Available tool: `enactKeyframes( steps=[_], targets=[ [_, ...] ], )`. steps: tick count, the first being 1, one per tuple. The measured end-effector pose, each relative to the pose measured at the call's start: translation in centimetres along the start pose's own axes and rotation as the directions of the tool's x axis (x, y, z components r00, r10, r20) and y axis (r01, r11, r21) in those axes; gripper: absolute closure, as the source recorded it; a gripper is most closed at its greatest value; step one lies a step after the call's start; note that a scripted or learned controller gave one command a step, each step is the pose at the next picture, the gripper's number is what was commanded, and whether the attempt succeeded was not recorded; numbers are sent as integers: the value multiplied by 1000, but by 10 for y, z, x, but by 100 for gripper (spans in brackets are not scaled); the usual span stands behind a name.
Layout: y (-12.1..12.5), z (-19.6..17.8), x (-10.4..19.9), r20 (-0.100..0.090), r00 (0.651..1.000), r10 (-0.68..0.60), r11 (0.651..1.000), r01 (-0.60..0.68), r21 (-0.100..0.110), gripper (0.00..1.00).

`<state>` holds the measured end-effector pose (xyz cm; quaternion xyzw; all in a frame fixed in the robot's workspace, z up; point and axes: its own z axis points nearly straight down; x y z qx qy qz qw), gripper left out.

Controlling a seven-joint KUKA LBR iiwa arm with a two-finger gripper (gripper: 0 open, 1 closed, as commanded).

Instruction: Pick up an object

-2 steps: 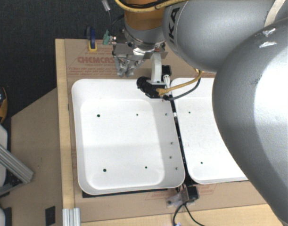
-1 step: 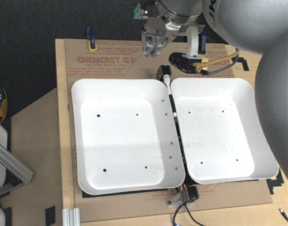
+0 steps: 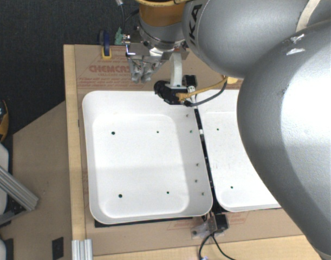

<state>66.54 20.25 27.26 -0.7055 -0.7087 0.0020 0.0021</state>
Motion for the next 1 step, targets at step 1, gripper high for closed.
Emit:
enactKeyframes(
  steps=[1],
  targets=[
    [2,-61,-52,0,1000,10,1000,-9,-15,100]
  ],
)
